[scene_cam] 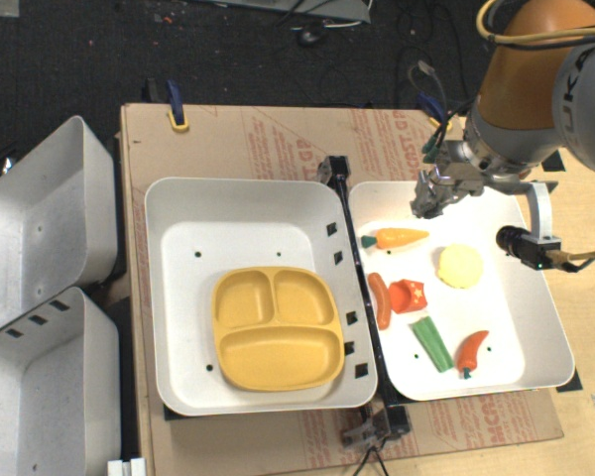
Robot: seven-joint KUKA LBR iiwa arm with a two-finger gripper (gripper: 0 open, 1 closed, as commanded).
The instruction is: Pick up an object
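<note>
So the jaws [428,202] hang low over the back of the right bin [545,350], can't tell if they're open or holding anything, and the carrot [397,237] lies just in front of them, long axis running left-right across the bin.

The arm [550,62] (grey and orange) runs off the right edge.

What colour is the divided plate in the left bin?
Yellow: the divided plate shows plainly in the camera view, lying in the left bin.
</note>
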